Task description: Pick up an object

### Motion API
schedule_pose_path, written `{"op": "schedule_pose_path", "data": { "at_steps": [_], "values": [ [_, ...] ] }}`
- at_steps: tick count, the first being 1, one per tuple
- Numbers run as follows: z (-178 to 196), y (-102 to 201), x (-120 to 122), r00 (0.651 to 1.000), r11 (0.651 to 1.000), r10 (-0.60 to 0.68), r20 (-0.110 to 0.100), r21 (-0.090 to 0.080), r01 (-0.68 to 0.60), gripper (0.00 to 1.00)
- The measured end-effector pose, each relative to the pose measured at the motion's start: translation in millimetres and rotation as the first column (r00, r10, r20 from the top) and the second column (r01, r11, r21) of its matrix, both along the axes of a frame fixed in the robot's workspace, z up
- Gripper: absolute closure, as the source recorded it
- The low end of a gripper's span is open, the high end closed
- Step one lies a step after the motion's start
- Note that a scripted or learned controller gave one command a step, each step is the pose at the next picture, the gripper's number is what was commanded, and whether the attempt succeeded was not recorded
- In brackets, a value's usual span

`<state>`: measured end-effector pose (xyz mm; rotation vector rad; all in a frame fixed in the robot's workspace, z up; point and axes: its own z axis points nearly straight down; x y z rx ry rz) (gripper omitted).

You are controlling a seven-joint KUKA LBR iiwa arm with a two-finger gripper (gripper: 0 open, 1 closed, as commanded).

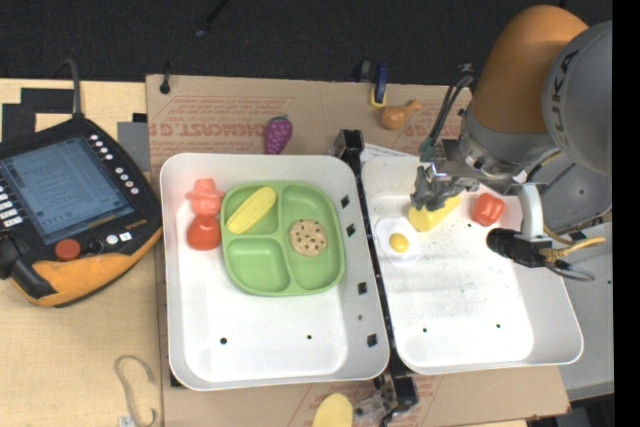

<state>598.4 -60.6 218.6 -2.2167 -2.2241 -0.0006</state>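
Note:
In the right bin (500, 335) lie a yellow wedge-shaped piece (437, 214), a toy fried egg (397, 240) and a small red piece (488, 208), all near its far edge. My gripper (432, 191) points down right over the top end of the yellow piece, touching it or nearly so. The left bin (260, 345) holds a green divided plate (262, 272) with a corn cob (249, 208) and a cookie (308, 236) in its compartments. A red and pink toy (204, 213) stands beside the plate's left side.
Behind the bins on the cardboard lie a purple grape bunch (278, 134) and an orange pear-like toy (399, 115). A yellow round toy (333, 410) sits at the front edge. A control pendant (65, 205) lies left of the bins.

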Motion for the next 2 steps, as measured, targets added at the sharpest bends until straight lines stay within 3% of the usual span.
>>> {"op": "schedule_pose_path", "data": {
  "at_steps": [2],
  "values": [
    [5.5,0.1,15.5,1.000,1.000,0.002,0.000,-0.001,-0.002,1.00]
  ]
}}
